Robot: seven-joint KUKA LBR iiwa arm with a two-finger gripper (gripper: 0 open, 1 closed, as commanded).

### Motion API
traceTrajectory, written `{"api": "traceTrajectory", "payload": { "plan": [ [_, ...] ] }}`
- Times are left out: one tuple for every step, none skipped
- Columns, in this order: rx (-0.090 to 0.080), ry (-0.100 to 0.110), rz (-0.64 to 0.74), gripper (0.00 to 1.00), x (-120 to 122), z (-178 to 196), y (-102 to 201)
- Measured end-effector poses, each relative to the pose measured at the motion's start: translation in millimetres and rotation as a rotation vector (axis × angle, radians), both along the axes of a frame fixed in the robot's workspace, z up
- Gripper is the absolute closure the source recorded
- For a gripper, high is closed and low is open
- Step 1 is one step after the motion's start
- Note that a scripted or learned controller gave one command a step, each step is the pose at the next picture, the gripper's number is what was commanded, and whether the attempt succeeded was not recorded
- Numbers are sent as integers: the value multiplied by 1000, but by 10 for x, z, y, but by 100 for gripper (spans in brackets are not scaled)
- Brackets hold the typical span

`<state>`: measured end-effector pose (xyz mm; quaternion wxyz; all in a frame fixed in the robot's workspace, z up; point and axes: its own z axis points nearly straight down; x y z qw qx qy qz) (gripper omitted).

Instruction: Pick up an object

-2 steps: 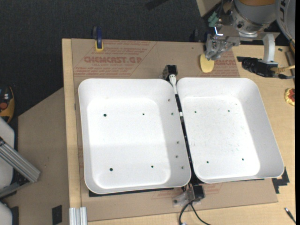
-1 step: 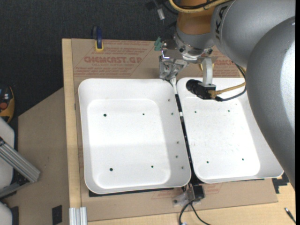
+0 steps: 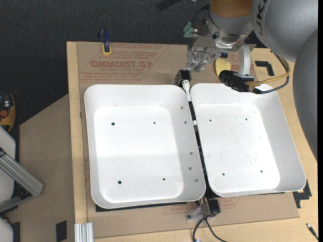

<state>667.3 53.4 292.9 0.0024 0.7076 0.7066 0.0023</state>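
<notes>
No object for picking visible in either bin. Left bin (image 3: 101, 135) and right bin (image 3: 282, 150) show bare white floors, only small dark dots. My gripper (image 3: 201, 59) hangs above bench (image 3: 75, 84), past far edge of bins, near their shared far corner. Nothing visible in my grasp; jaw state cannot tell. Judgement: pick not achieved, target itself yet to be found.
</notes>
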Motion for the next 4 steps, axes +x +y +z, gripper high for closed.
{"api": "traceTrajectory", "payload": {
  "plan": [
    [0,1,0,100,-187,288,-91],
    [-4,-1,-5,100,3,673,-915],
    [2,17,5,100,-23,-250,-475],
    [0,5,1,100,-131,3,-558]
  ]
}}
